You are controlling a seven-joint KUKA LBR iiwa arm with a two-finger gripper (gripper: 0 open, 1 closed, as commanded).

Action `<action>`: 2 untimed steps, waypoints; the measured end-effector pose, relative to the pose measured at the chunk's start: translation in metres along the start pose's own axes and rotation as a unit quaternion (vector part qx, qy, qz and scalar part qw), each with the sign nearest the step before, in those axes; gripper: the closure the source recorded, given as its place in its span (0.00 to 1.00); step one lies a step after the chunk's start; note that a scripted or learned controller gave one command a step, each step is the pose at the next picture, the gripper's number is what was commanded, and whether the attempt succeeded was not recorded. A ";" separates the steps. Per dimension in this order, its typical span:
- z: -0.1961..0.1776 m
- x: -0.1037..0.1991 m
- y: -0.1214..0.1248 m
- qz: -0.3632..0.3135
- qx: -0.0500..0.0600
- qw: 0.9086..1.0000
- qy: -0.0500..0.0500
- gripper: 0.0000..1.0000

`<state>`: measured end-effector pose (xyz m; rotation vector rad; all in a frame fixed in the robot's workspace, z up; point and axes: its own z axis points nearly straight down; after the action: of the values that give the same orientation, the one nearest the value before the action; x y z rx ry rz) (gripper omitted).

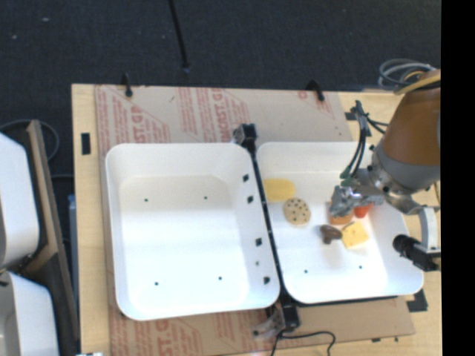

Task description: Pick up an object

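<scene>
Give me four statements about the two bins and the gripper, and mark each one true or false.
1. The round spotted cookie lies in the right bin. True.
2. The yellow wedge lies in the left bin. False: it lies in the right bin, beside the small brown piece.
3. The gripper is over the right bin. True.
4. The arm reaches in from the view's left. False: it comes from the right.
</scene>
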<state>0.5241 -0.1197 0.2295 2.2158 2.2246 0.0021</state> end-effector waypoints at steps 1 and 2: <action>-0.005 0.055 0.008 0.000 0.001 1.000 0.001 1.00; 0.004 0.107 0.027 0.000 0.001 1.000 0.001 1.00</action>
<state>0.5510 -0.0125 0.2260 2.2173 2.2268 0.0008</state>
